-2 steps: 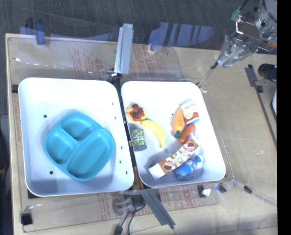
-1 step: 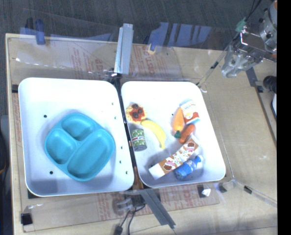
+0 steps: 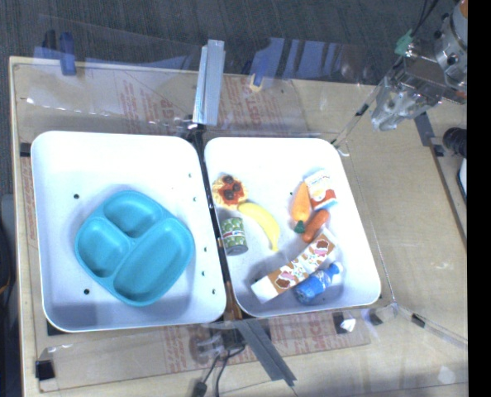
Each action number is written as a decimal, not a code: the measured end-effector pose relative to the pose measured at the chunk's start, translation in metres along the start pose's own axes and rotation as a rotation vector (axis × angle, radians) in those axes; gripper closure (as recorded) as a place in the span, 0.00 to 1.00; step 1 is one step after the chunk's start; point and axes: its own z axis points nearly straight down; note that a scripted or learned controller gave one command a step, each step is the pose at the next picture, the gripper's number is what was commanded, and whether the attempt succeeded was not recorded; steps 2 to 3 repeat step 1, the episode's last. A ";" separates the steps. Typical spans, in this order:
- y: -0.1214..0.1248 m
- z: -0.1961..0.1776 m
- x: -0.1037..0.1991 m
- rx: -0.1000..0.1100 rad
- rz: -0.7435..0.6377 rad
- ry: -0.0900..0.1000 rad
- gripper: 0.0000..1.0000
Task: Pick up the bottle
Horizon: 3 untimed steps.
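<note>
The bottle [image 3: 318, 286] is small and blue and lies on its side in the near right corner of the right bin [image 3: 357, 222]. It rests against a long printed box [image 3: 295, 270]. My gripper [image 3: 392, 110] hangs beyond the far right corner of that bin, over the bare bench and far from the bottle. Nothing is seen held in it.
The right bin also holds a pizza toy [image 3: 229, 190], a green can [image 3: 233, 232], a banana [image 3: 262, 222], a carrot [image 3: 312, 222] and a small carton [image 3: 318, 187]. A blue divided plate [image 3: 134, 246] lies in the left bin [image 3: 55, 164].
</note>
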 end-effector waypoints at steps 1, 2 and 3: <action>-0.015 0.000 -0.005 -0.001 -0.034 -0.001 1.00; -0.015 0.000 -0.005 -0.001 -0.034 -0.001 1.00; -0.015 0.000 -0.005 -0.001 -0.034 -0.001 1.00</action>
